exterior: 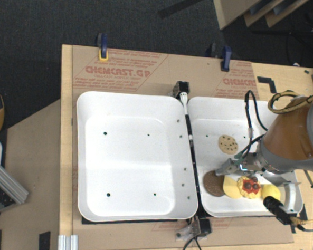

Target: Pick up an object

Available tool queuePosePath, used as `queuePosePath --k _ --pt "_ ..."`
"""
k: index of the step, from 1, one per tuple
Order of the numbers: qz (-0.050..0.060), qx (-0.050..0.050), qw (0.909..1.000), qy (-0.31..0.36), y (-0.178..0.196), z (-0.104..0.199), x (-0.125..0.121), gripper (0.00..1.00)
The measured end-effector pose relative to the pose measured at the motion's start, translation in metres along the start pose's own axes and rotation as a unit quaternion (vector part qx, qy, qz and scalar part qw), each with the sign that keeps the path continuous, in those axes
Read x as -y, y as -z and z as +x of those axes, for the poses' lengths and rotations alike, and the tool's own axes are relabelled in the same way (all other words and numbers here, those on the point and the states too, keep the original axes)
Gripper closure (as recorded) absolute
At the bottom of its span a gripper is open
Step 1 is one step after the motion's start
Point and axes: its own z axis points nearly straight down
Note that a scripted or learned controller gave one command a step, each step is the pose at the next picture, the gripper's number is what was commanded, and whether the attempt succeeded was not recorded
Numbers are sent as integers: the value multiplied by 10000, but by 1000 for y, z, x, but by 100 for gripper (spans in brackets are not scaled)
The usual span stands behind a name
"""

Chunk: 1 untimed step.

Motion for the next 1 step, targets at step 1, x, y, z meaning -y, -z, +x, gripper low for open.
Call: queuePosePath --k 1 --pt "7 13 10000 5 -1 -65 -30 0"
